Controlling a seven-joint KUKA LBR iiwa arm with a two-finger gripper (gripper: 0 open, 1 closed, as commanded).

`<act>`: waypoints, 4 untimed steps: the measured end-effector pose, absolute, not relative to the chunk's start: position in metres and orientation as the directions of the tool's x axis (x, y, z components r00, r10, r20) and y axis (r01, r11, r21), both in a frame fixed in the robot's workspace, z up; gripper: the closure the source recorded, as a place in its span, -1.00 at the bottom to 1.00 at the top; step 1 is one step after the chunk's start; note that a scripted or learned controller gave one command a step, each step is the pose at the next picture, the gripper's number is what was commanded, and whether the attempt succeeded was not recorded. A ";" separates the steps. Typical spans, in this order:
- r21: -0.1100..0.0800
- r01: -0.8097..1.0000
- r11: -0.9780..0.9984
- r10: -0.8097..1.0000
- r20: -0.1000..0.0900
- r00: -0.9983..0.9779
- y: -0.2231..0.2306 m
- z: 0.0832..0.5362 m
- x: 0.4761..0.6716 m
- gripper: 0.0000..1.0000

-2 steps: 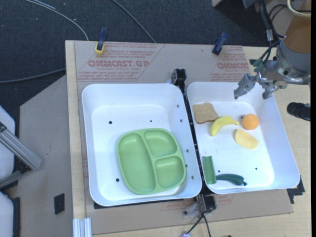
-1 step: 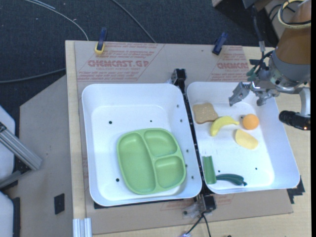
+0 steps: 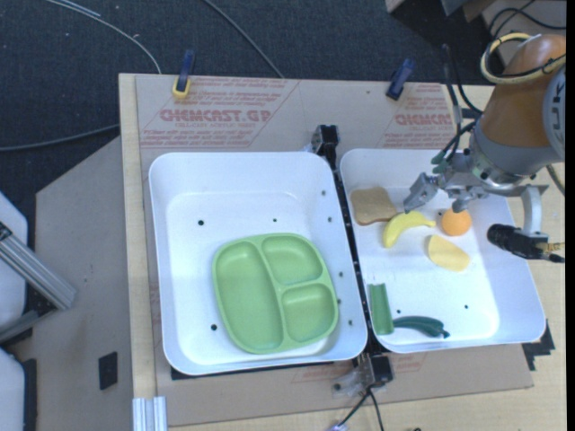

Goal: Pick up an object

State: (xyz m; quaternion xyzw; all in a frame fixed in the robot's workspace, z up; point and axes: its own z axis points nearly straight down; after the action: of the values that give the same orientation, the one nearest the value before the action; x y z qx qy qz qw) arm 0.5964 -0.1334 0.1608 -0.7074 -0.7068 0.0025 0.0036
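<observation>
Entry: I logged gripper (image 3: 440,190) spread wide, empty, above banana (image 3: 406,226); crowding orange (image 3: 456,223) and toast (image 3: 373,205) risked a deflected grasp.

"CHEMCAST GP" on bench sheet (image 3: 216,115)

Bright, even overhead light, soft focus throughout

The white bins (image 3: 243,182) glare nearly featureless; shadows beneath the green divided plate (image 3: 274,292) are faint; the dark floor (image 3: 63,61) stays dim, and fine edges look slightly blurred and grainy
</observation>
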 end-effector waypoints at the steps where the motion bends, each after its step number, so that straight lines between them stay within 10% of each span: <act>1: -0.006 1.000 0.000 1.000 0.001 0.000 -0.132 0.117 0.600 -1.00; 2: 0.000 1.000 0.000 1.000 0.000 0.000 -0.132 0.130 0.601 1.00; 4: 0.008 1.000 0.001 1.000 -0.003 -0.001 -0.136 0.228 0.604 1.00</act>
State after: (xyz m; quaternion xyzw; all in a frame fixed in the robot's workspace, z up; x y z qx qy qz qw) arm 0.6044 -0.1361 0.2280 -0.7067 -0.7075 -0.0019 -0.0037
